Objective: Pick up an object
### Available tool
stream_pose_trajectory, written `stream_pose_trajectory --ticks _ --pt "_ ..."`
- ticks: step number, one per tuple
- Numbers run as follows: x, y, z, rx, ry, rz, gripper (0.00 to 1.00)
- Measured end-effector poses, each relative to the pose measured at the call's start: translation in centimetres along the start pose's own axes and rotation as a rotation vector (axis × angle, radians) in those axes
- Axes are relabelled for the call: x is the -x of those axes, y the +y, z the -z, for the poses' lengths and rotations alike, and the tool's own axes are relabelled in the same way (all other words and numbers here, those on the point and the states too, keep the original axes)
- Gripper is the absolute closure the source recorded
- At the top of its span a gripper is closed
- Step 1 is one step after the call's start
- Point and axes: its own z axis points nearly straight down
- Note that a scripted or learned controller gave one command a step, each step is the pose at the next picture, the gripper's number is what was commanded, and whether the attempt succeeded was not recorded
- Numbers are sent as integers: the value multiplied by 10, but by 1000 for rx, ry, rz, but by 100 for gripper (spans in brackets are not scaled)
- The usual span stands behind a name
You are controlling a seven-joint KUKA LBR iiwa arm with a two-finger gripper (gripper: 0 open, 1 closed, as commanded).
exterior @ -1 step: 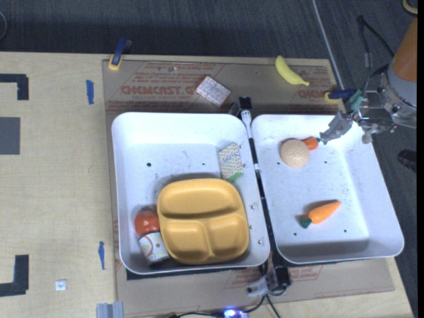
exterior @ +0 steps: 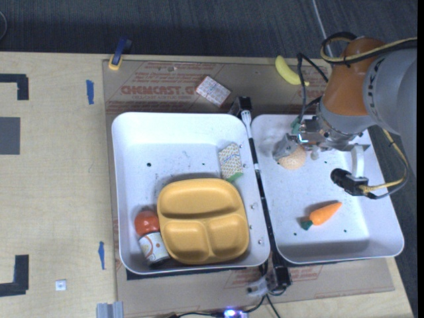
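While our claw (exterior: 295,148) hovers at the pale rounded bun-like object (exterior: 291,158) (grip state unclear), we should descend centred.

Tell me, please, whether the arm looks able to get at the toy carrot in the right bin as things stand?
Probably yes: the toy carrot lies alone on the right bin floor, nothing over it, with the gripper already above that bin.

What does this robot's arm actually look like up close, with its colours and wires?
The arm is bulky, rounded and grey, with an orange band above the wrist. Black and yellow cables loop over it. The gripper end is a small, dark metal cluster.
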Motion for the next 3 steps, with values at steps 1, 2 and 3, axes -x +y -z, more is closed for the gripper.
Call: stream_pose_trajectory --ticks 1,2,3 --pt "1 1 11 4 -1 -1 100" --pt "0 1 11 4 -1 -1 0" --pt "5 -51 -25 4 -1 -2 0"
